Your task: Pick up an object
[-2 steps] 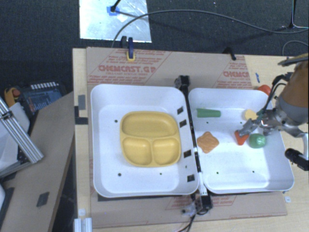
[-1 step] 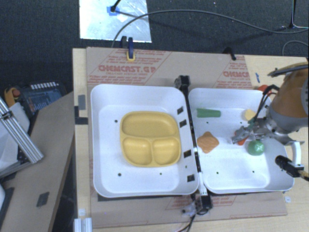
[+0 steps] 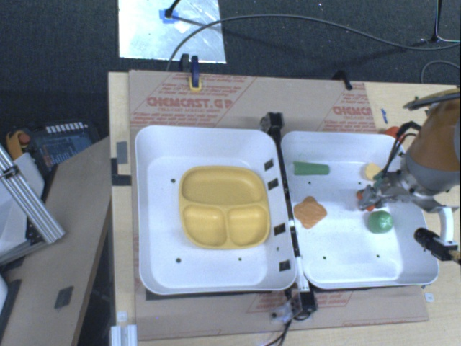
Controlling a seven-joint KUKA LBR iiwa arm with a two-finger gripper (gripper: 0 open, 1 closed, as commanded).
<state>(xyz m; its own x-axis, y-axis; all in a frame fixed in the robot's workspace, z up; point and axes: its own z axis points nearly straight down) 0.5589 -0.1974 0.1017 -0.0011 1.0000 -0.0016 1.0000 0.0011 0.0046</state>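
Left bin (image 3: 155, 265): a shallow white plastic tray with rounded corners and a smooth, faintly glossy floor. It touches the right bin along a dark clipped seam.
Yellow plate (image 3: 222, 206): matte yellow plastic, a rounded rectangle split into three compartments – one long one at the far side, two smaller ones nearer the camera. It lies flat in the middle of the left bin.
Right bin (image 3: 346, 265): the same white moulded shape, holding four small objects.
Green block (image 3: 311, 169): flat, oblong, dull green, at the far left of the right bin.
Orange piece (image 3: 310, 212): tan-orange, irregular edge, rough looking, near the bin's left wall.
Yellow piece (image 3: 372, 171): small, pale and rounded, toward the far right of the bin.
Green ball (image 3: 379, 222): round, soft green, lying on the bin floor just beside the gripper and nearer the camera.
Gripper (image 3: 369, 199): dark metal fingers low over the right bin – too blurred to tell whether wide or closed. A small red spot shows at the tips.
Arm (image 3: 436, 153): grey wrist under an orange band, entering from the right.
Bench (image 3: 238, 96): brown printed cardboard under both bins.
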